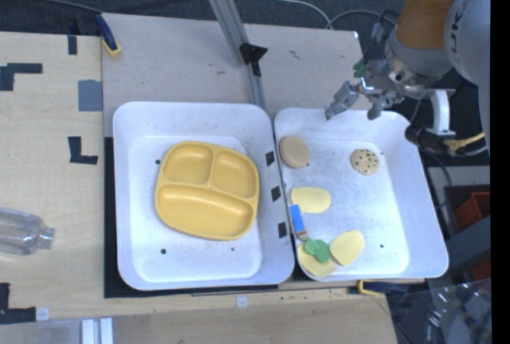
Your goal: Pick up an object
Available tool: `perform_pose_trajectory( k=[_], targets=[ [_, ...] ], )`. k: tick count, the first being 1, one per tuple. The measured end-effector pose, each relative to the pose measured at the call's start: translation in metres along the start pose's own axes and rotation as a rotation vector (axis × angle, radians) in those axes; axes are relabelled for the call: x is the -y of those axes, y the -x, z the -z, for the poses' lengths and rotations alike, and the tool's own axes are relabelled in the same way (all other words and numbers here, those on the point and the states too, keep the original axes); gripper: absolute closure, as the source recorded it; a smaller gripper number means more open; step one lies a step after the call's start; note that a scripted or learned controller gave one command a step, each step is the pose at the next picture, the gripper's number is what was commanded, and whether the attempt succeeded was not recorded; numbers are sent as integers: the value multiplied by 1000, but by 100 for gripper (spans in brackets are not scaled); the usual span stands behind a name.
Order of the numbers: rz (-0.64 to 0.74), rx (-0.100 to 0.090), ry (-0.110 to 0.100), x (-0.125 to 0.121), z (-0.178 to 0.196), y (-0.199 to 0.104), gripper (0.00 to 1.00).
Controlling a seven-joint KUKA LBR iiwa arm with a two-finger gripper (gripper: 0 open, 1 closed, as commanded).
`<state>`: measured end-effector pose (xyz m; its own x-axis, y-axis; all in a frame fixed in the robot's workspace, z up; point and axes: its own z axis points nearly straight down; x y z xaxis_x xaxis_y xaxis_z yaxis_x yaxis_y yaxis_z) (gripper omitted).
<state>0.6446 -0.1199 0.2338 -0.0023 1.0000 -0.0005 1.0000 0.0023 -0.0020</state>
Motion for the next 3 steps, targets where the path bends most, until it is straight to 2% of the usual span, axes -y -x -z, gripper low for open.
perform_pose_trajectory(
  k=[1, 2, 3],
  targets=[
    [2, -3, -8, 55, -49, -63, 0],
    [1, -1, 9, 64, 72, -73, 0],
    [-7, -1, -11, 134, -7, -47, 0]
  ],
)
